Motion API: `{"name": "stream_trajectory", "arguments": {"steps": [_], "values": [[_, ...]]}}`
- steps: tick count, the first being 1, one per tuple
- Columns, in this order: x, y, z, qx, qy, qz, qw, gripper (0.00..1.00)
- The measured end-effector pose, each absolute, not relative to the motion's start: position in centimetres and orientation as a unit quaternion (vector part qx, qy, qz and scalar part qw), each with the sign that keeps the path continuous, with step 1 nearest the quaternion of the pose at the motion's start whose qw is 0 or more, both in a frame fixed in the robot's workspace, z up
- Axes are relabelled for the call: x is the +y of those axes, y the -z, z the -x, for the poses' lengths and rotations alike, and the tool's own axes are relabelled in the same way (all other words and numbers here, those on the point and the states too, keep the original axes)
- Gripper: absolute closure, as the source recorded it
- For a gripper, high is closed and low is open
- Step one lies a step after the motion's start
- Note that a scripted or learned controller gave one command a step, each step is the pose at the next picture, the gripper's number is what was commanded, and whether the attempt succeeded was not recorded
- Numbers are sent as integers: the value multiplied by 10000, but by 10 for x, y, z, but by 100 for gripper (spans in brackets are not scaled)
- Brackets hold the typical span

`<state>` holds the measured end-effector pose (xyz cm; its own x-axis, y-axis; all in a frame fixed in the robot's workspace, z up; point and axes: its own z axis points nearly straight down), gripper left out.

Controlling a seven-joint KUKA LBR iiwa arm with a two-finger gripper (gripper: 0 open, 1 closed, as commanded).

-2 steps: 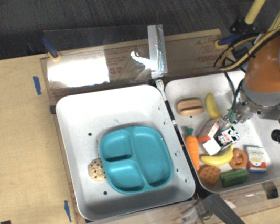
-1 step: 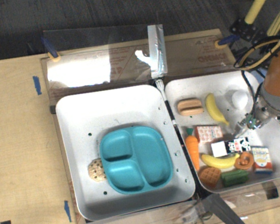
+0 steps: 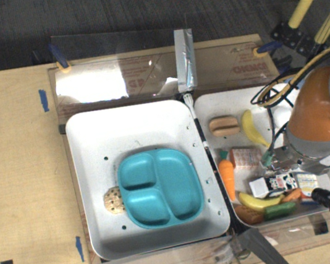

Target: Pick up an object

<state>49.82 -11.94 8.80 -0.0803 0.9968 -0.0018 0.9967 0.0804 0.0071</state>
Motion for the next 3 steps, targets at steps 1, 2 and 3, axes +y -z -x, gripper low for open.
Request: {"name": "stream_trajectory", "arguments": {"steps": [1, 2, 3], "values": [[-54, -186, -497, 7763, -14, -6303, 11, 100], [-54, -184, -496, 7758, -2, -6310, 1, 0], [-114, -128, -508, 7662, 15, -6426, -18, 0]]}}
